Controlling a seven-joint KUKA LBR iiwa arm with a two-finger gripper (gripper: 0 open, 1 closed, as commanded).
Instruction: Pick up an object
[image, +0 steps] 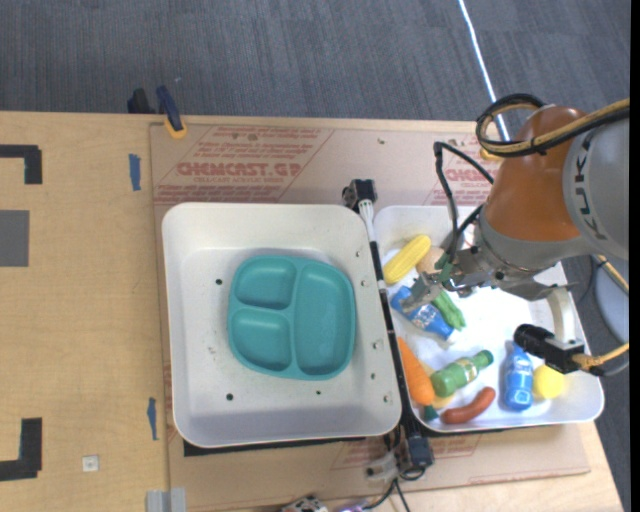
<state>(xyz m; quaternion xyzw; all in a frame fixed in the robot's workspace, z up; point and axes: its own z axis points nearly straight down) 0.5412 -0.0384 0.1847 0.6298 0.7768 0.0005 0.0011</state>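
The arm reaches in from the right and its claw (432, 285) is low in the right bin (585, 405), among the toys at that bin's left end. It sits just beside a yellow banana (407, 257), over a blue packet (425, 315) and a green piece (450, 310), which looks like its target. I cannot tell its state. The left bin (190, 300) has 1 teal tray (292, 314). A carrot (416, 374), green bottle (462, 372), sausage (468, 407), blue bottle (517, 380) and lemon (550, 382) lie nearer the front, untouched.

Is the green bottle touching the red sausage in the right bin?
Apart. In the camera view, white bin floor shows between the green bottle and the red sausage lying below it.
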